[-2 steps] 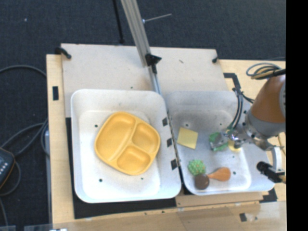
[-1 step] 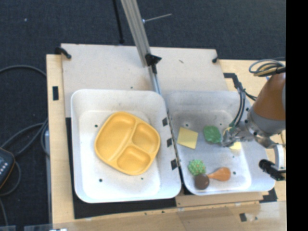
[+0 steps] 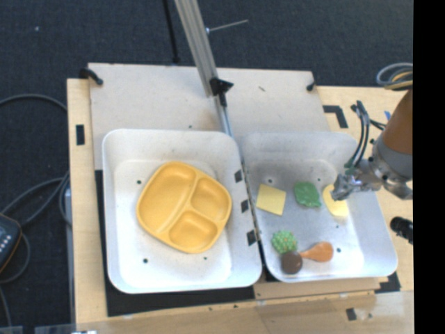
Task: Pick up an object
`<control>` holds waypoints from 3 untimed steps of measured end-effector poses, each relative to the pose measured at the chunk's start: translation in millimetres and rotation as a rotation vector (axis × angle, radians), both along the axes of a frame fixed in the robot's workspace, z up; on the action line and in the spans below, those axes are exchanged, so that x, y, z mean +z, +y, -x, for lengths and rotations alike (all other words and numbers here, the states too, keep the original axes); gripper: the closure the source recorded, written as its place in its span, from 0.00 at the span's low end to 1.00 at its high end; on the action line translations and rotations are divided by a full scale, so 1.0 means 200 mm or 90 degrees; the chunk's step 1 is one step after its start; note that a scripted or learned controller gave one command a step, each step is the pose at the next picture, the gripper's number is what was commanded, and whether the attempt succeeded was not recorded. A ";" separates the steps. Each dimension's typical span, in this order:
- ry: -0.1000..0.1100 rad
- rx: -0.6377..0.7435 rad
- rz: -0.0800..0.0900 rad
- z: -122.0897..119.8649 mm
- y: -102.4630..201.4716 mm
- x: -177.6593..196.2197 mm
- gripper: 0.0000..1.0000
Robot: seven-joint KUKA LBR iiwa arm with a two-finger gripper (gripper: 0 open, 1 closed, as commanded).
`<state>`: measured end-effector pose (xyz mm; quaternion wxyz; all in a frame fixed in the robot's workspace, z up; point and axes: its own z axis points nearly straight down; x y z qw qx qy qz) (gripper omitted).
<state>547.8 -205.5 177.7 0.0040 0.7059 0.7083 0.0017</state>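
The right bin (image 3: pixel 361 252) holds several toy foods. A yellow square slice (image 3: pixel 271 200) lies left of centre, and a green leafy piece (image 3: pixel 306 194) sits beside it. Along the front lie a green broccoli-like piece (image 3: pixel 284 241), a brown ball (image 3: pixel 291 261) and an orange drumstick (image 3: pixel 319 252). A pale yellow round piece (image 3: pixel 338 208) rests at the bin's right side. My gripper (image 3: pixel 343 188) hangs just over that pale yellow piece, its dark fingers pointing down toward it. The arm comes in from the right edge.
The left bin (image 3: pixel 125 263) carries a yellow divided plate (image 3: pixel 183 206). A slanted metal pole (image 3: pixel 197 37) rises behind the bins. Cables lie at the bench's right rear (image 3: pixel 361 117).
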 end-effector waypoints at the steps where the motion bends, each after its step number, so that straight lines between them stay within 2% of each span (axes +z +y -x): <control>1: 0.000 0.000 0.000 -0.01 -0.01 0.23 1.00; 3: 0.003 0.003 -0.003 -0.14 0.52 0.35 1.00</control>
